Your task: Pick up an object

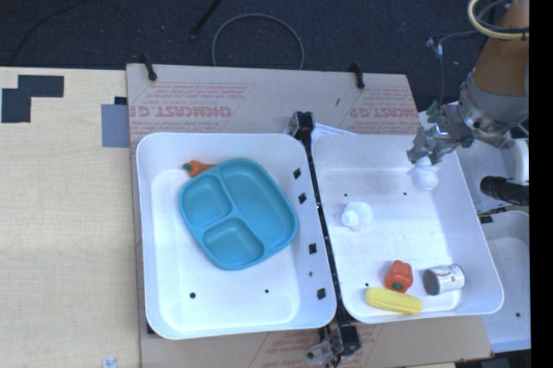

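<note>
My gripper [427, 149] hangs over the far right corner of the right bin [449, 211]. Just below it in the view is a small white object [425, 178]; I cannot tell whether the two touch. A second white lump [354, 215] lies near the middle of that bin. Along the bin's front edge lie an orange pepper [398, 276], a yellow corn cob [393, 300] and a small silver can [444, 279] on its side.
The left bin [173, 288] holds a blue divided plate [238, 212] with a small orange object [199, 168] half hidden behind its far left rim. A black divider [316, 219] runs between the bins. The arm's grey and orange body [501, 72] stands at the right.
</note>
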You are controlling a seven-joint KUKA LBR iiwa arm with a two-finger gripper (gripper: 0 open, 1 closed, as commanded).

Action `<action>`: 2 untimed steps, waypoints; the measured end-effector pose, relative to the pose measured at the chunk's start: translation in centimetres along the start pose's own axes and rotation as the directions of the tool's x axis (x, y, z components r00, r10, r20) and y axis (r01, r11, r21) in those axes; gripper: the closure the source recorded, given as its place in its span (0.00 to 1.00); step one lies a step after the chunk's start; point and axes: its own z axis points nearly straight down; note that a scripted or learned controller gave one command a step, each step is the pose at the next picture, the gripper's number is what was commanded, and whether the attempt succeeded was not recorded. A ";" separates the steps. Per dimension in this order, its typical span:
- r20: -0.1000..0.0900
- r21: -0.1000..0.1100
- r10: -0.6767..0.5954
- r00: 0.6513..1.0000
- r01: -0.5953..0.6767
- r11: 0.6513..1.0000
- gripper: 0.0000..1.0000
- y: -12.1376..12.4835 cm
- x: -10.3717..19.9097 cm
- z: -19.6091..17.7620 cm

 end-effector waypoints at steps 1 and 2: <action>0.001 -0.002 0.000 1.000 0.000 1.000 1.00 0.0 0.4 -6.3; -0.003 0.006 -0.002 1.000 0.002 1.000 1.00 0.1 5.5 -4.7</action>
